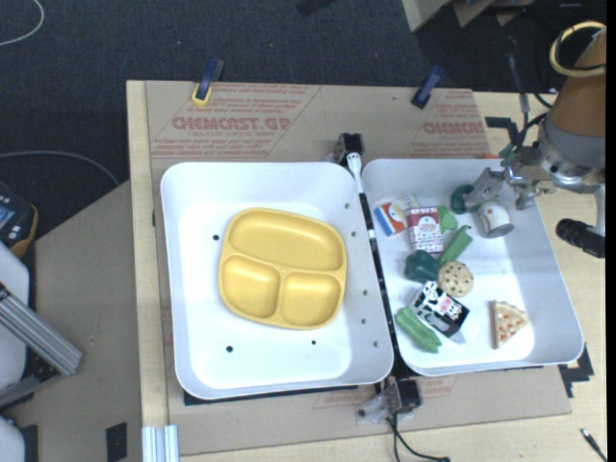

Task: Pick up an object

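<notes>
The gripper (pixel 494 203) hangs over the upper part of the right bin (pixel 539 287), reaching in from the right; whether its fingers are apart or closed, I cannot tell from this slant, and nothing is clearly seen between them. Its tip sits just beside a dark green piece (pixel 463 198) near the bin's upper middle, and a pale round part of the tool shows just below it.

Down-left of the tip lies a green pod (pixel 454 243), its long axis running diagonally from upper right to lower left. Just left of that stands a small red-and-white carton (pixel 424 227), and further left a white packet with red and blue marks (pixel 391 218). Below the pod are a dark green lump (pixel 420 266), a round speckled cookie (pixel 454 278), a black-and-white cow-print item (pixel 442 309) and another green piece (pixel 417 328) pointing down-right. A pizza slice (pixel 506 321) lies near the lower right corner, its point downward.

The left bin (pixel 192 258) bears a yellow divided tray (pixel 282 268)
</notes>
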`<state>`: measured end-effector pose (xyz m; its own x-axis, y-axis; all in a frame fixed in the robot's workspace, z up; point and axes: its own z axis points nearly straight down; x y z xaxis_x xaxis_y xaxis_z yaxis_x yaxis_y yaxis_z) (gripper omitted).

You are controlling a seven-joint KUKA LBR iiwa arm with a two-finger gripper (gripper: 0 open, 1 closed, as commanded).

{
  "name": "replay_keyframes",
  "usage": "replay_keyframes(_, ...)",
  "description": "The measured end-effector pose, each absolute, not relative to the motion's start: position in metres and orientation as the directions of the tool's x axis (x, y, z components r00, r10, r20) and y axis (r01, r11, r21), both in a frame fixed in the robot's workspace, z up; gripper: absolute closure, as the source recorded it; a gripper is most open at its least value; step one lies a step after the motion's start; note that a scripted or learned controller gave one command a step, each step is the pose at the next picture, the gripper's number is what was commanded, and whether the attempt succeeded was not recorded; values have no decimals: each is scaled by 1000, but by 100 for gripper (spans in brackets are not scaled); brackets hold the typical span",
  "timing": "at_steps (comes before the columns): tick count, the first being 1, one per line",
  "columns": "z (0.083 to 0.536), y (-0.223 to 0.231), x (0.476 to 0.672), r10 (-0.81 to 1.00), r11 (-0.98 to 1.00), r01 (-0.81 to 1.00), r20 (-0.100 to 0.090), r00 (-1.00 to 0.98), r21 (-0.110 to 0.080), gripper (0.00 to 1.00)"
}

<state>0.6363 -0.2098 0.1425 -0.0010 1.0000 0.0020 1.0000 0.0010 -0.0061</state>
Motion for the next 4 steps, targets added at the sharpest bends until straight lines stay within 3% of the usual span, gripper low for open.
replay_keyframes(1,89,-209,635,1000,2,1000,2,-2,-6,0)
replay_keyframes(2,104,-209,638,1000,2,1000,-1,-2,2,100)
replay_keyframes(4,207,-217,633,1000,-1,1000,-4,1,8,100)
